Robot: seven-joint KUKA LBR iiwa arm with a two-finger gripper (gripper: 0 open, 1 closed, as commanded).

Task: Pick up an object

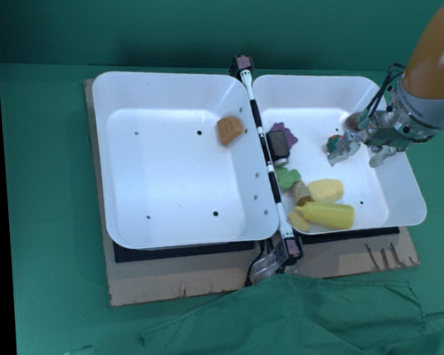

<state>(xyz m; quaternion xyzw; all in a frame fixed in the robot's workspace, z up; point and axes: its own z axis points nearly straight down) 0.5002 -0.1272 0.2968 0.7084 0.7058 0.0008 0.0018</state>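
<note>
My gripper [340, 148] hangs over the middle of the right bin [396, 199], reaching in from the right. A small dark green and reddish thing [332, 139] shows right at its tip; whether it is held I cannot tell. Left of the gripper, along the bin's left wall, lie purple grapes [283, 133], a dark block [278, 145] and a green piece [287, 178]. Toward the front lie a yellow lump [326, 190], a long yellow corn-like piece [329, 215] and a small brown piece [302, 195]. An orange waffle-like piece [230, 130] rests in the left bin [170, 192], near its right wall.
A black-and-white rod [264, 155] runs along the divide between the two bins. Both bins stand on brown cardboard [184, 283] over green cloth. Folded green fabric [293, 320] lies in front. The arm's orange band [435, 52] rises at the right edge.
</note>
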